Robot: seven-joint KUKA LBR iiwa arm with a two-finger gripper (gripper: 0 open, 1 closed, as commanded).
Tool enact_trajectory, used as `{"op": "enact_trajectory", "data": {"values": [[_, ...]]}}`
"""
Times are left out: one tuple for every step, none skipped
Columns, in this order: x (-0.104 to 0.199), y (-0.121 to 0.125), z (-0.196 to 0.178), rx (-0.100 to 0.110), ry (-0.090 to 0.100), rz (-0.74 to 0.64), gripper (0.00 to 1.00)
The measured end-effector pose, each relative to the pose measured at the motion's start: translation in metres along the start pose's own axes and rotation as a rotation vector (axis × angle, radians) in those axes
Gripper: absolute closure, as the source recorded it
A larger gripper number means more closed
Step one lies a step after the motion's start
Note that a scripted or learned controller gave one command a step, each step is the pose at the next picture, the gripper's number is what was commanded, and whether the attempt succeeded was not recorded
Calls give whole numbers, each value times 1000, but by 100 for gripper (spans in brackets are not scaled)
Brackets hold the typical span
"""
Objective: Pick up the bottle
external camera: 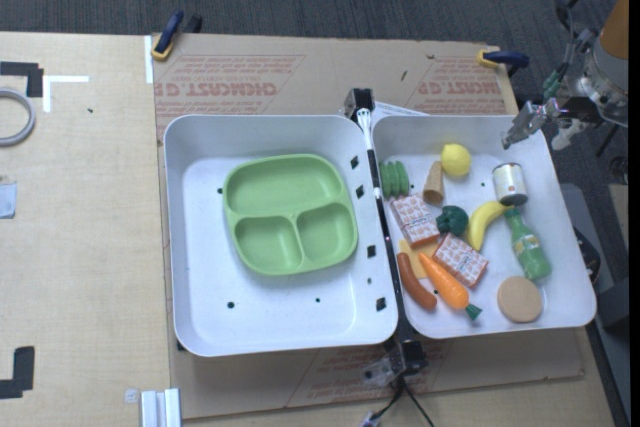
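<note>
Start at the near end of the right bin (575,255): the cookie (520,299) sits just past the foot of the bottle (527,245), and the carrot (444,280) lies a little to its left. The bottle itself is green, lying on its side along the bin's right wall, cap pointing away from you. That wall is your first worry: a finger coming down on the outer side may strike the rim instead of slipping beside the bottle. The banana (484,220) curves in close on the other side, and the can (509,183) is almost touching the cap (a crowded spot), so you could well nudge or catch one of them. A round bottle lying flat may also roll away as the fingers shut.

Farther back, the claw (530,123) hangs over the bin's far right corner, well apart from the bottle. It holds nothing and touches nothing you can see; how wide it stands, I cannot tell.
</note>
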State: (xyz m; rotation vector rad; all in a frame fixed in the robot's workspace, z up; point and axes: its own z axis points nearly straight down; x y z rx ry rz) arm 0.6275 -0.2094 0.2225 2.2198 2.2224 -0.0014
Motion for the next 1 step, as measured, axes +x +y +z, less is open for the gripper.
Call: {"op": "enact_trajectory", "data": {"values": [[0, 0, -10, -1, -2, -3, 100]]}}
